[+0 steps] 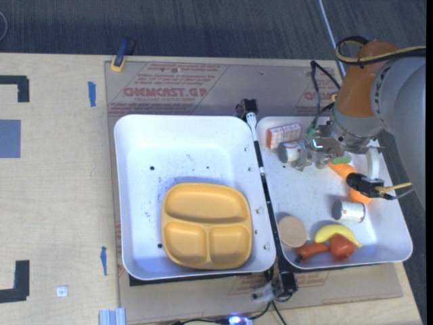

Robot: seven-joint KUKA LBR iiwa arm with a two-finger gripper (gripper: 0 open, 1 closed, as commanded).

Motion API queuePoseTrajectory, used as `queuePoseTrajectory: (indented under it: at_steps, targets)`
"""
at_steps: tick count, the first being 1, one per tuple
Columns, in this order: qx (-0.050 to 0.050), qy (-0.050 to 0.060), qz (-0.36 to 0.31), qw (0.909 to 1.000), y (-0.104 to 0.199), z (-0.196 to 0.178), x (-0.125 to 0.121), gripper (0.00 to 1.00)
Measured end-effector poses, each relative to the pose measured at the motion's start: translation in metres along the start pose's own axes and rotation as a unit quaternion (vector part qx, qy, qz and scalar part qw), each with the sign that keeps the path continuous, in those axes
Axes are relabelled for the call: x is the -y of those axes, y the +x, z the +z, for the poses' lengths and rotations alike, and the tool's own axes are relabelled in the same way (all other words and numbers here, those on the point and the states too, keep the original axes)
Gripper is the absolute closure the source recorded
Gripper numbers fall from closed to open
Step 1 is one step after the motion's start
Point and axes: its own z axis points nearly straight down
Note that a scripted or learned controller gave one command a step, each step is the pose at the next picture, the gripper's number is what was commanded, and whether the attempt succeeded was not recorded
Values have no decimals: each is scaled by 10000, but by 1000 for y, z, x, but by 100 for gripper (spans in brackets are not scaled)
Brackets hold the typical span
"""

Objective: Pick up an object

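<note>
My gripper is down in the back part of the right bin, below the arm's orange band. Just to its left lie a small white and grey cylinder and an orange and white box. An orange carrot with a green end lies immediately to its right. Further forward sit a small white cup, a yellow banana, a red tomato, a red-orange pepper and a tan round disc. I see nothing held between the fingers.
The left bin holds a yellow divided plate near its front. A raised rim separates the two bins. The arm's grey body covers the right bin's far right corner.
</note>
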Motion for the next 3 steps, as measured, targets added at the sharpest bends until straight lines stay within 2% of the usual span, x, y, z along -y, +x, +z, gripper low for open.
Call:
queuePoseTrajectory:
  at_steps: [1,3]
  targets:
    - [25,37,9,10000,2,0,-2,0]
    - [21,38,9,10000,2,0,-2,0]
